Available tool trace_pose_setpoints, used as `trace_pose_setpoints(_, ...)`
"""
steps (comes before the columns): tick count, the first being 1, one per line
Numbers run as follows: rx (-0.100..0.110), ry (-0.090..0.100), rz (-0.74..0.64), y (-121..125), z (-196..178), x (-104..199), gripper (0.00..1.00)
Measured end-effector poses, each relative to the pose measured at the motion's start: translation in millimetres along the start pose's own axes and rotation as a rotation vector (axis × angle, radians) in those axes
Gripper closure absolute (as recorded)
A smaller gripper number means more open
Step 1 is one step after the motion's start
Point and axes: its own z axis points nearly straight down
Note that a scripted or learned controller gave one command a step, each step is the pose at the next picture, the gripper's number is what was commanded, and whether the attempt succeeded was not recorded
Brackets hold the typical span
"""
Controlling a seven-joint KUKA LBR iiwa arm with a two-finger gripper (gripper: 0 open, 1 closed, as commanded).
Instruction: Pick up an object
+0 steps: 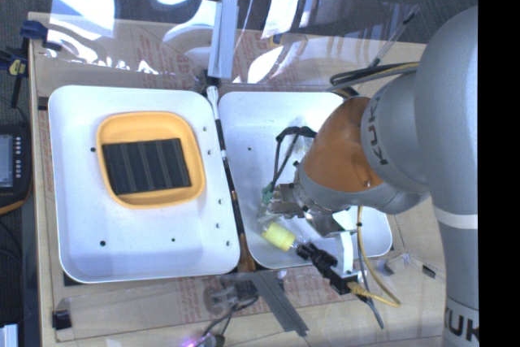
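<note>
The grey arm with its orange band (345, 154) reaches down into the right bin (248, 142). Its wrist covers the gripper (280, 203), which sits low near the bin's front. A small yellow object (279, 236) lies on the bin floor just below the wrist. A greenish bit (266, 195) shows at the wrist's left edge. In the left bin (73, 199) rests a yellow-orange tray with a dark ribbed insert (148, 160).
A clear plastic screen (236, 28) stands behind both bins. Black and yellow cables (357, 272) hang off the wrist over the right bin's front edge. A divider ridge (223, 166) runs between the bins. A dark device (12, 162) sits at the far left.
</note>
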Motion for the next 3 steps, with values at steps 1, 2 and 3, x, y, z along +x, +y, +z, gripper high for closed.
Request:
trace_pose_setpoints(1, 0.006, 0.004, -0.059, 78.8, 12.1, -55.9, 1.0)
trace_pose_setpoints(2, 0.001, 0.003, -0.242, 102.2, 10.4, -91.1, 1.0)
trace_pose_setpoints(3, -0.002, 0.002, -0.421, 120.0, 9.4, -94.2, 1.0)
